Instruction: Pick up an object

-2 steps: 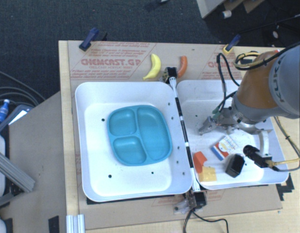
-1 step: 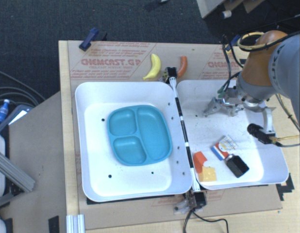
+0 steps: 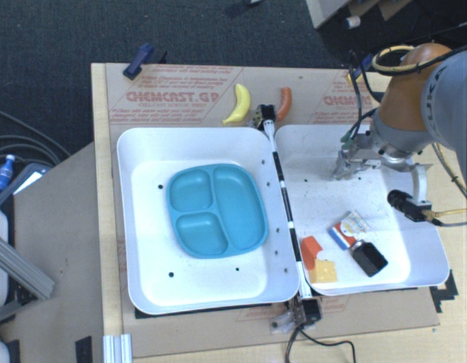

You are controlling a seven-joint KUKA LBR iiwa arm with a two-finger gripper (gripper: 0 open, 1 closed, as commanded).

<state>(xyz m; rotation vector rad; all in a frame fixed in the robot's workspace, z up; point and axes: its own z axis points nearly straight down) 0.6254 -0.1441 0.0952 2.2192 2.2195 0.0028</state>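
Observation:
My gripper (image 3: 347, 165) hangs over the back part of the right bin (image 3: 415, 274), fingertips pointing down near the bin floor with nothing visible between them. Toward the bin's front lie a small red, white and blue packet (image 3: 345, 231), a black block (image 3: 369, 258), an orange piece (image 3: 311, 247) and a yellow piece (image 3: 324, 271). All of them sit well in front of the gripper, apart from it. A blue divided plate (image 3: 216, 209) rests in the left bin (image 3: 143, 278).
A yellow banana (image 3: 237, 104) and an orange carrot-like toy (image 3: 283, 103) lie on the cardboard behind the bins. A blue clip (image 3: 138, 61) sits at the bench's back left corner. Cables and a black connector (image 3: 409, 205) trail along the arm at right.

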